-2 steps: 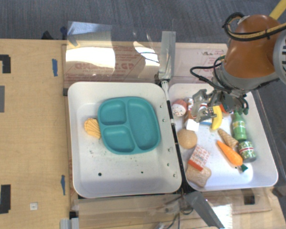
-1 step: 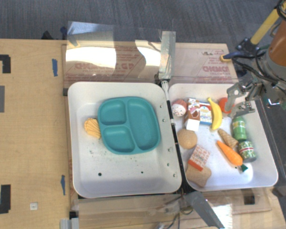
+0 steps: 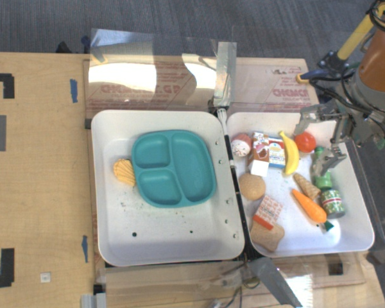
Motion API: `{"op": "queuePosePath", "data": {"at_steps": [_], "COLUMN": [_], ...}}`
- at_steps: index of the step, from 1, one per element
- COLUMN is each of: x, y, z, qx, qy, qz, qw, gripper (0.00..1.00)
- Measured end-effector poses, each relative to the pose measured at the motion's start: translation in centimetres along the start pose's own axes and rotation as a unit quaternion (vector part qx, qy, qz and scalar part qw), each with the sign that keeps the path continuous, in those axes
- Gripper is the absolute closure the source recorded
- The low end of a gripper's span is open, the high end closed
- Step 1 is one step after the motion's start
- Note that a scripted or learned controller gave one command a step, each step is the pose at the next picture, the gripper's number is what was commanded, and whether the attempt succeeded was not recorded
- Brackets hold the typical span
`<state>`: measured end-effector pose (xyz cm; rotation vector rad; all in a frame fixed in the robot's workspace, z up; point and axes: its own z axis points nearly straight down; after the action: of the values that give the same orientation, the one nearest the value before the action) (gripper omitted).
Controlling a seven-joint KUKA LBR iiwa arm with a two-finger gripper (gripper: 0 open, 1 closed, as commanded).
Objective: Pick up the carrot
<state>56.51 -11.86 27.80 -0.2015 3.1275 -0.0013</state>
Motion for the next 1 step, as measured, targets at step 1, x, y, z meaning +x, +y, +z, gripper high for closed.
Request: {"op": "queuePosePath", "data": {"at_steps": [1], "x": [5.73], "y": [-0.47], "z": [9.82], "qx": [-0.002], "qy": [0.005], "qz": [-0.02], "qw": [0.9998], "gripper": [0.0]}}
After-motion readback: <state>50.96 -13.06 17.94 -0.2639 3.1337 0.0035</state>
